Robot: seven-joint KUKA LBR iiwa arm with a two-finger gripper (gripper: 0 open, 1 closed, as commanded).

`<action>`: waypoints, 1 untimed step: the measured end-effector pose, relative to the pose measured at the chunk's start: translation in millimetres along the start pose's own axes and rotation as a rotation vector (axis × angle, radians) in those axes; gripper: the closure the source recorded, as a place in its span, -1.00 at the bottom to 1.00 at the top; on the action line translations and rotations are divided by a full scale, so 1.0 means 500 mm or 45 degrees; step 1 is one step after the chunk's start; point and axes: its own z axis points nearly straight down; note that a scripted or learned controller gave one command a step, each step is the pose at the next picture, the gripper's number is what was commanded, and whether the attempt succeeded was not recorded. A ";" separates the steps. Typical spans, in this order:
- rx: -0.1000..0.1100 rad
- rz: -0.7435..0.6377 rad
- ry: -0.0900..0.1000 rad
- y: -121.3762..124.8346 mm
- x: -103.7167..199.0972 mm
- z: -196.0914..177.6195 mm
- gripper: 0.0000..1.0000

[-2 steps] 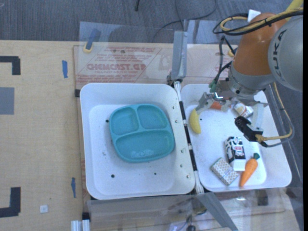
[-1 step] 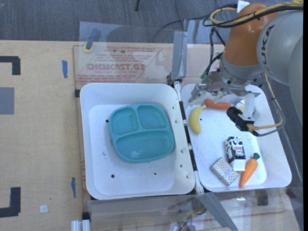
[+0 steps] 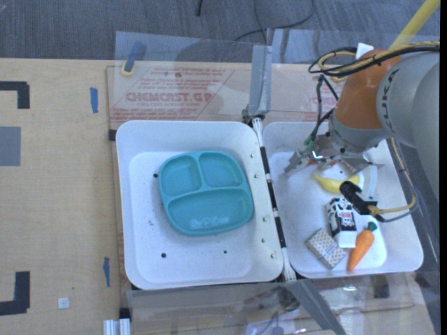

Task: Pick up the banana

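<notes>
Banana (image 3: 335,183) lying in the right bin (image 3: 300,215), a little right of frame centre, mostly covered from above by the wrist, with a yellow end showing below it. Hand (image 3: 316,160) low over the bin's upper part, just above and left of the fruit, reaching in from the right under the orange band. Two thin metal prongs spread outward at its tip, one pointing left toward the divider, so probably apart with nothing between them, though too small and shaded for certainty. Not yet clamped on the banana.

Poised so, by the look of it, for a downward close on the fruit's near end; offset slightly toward the left, so likely in need of a small shift rightward and down in the frame.

Crowded lower right of that bin: a black and white carton (image 3: 343,220) just below the banana, an orange carrot (image 3: 359,248) at its right, a patterned box (image 3: 325,248) at the lower left. Close neighbours, hence a risk of nudging them during a sweep.

Teal divided plate (image 3: 205,191) alone in the left bin (image 3: 140,159), well apart from the work, on the tan tabletop (image 3: 56,187).
</notes>
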 end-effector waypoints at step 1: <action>-0.009 0.006 -0.002 0.003 -0.005 -0.025 1.00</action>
